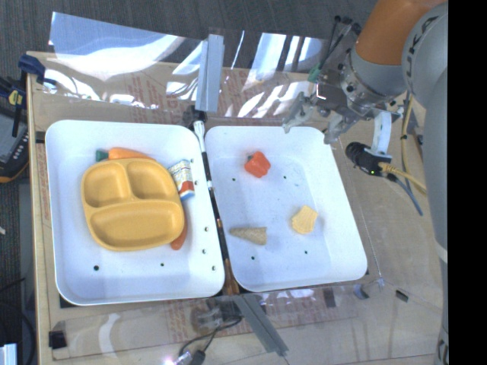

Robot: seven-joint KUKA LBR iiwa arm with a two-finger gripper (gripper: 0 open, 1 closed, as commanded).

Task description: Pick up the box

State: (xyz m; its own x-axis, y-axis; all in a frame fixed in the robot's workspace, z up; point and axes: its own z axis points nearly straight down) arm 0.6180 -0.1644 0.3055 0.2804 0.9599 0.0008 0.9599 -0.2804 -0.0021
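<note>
Box (183,179) lies in the left bin (61,204), wedged against the yellow divided tray (133,204) near the wall shared by the 2 bins, long axis slanting. Gripper (316,120) hangs over the right bin's (342,226) far corner, well apart; I cannot tell its finger spacing. Reach runs leftward.

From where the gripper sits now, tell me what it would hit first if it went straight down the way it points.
Probably the back right rim of the right bin, or bare bin floor just inside it. The gripper hangs over that corner, and depth is hard to judge. The red piece lies off to its left.
</note>
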